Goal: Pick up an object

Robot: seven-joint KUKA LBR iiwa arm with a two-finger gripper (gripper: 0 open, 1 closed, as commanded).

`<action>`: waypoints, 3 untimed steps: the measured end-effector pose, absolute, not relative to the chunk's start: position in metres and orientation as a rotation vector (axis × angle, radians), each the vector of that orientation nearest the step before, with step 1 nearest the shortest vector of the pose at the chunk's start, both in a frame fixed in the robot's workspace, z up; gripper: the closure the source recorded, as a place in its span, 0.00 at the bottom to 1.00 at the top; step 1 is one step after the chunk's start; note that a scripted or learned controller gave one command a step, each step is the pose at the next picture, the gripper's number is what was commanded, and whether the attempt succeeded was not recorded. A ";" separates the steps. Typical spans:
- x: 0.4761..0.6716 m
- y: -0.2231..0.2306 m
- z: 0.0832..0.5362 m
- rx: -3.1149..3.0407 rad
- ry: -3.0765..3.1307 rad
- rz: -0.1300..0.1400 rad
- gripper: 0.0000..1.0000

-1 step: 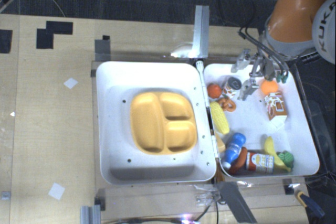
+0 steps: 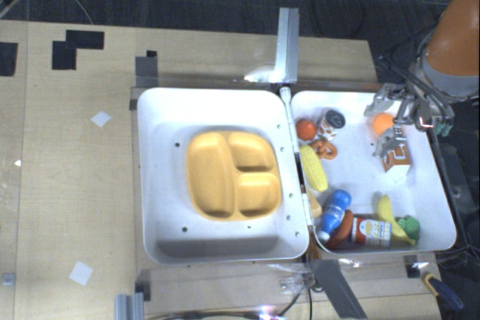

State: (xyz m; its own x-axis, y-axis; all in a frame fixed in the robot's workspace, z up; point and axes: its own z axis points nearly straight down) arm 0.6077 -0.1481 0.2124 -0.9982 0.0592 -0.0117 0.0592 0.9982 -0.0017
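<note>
Gripper: the gripper (image 2: 395, 116) hangs over the far part of the right bin (image 2: 442, 195); whether its claw is wide or narrow, I cannot tell.
Nearest item: small orange ball (image 2: 382, 123), directly beneath the gripper, beside a small carton (image 2: 395, 155).
Handling, ball: probably light, hard and smooth; likely to roll, so grip across its widest part.
Handling, carton: probably light and stiff; flat sides suit a squeeze.
Other stock, right bin: corn cob (image 2: 314, 167), ketchup bottle (image 2: 366, 230), blue bottle (image 2: 334, 209), banana (image 2: 385, 208).
Left bin (image 2: 161, 183): yellow divided tray (image 2: 232, 174), broad and awkward to pinch.
</note>
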 end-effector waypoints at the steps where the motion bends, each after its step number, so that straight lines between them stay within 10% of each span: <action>1: 0.606 -0.206 0.165 0.284 3.121 -0.001 0.00; 2: 0.590 -0.206 0.270 0.524 3.079 -0.003 0.00; 3: 0.663 -0.135 0.316 1.014 2.960 0.007 0.00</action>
